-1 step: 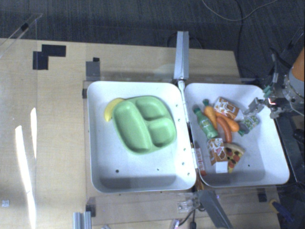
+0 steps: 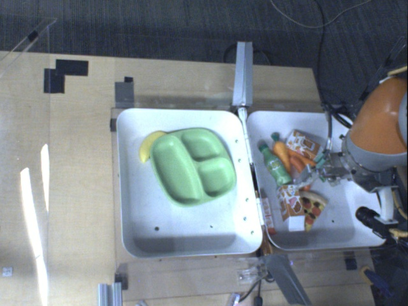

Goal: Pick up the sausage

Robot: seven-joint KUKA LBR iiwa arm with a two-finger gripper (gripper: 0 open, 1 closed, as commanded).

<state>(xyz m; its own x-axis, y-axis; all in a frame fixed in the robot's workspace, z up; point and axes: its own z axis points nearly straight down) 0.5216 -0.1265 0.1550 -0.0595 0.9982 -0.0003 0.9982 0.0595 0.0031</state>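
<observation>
camera view | reddish-orange sausage (image 2: pixel 297 164) lies in the right shallow white bin (image 2: pixel 331 229), just left of the gripper (image 2: pixel 317 169), long axis slanting up-left, squeezed beside a carrot and green bottle | jaws state: honestly can't tell | green divided plate (image 2: pixel 193 164) sits in left bin, pale wood worktop (image 2: pixel 64 190), dark carpet behind
</observation>
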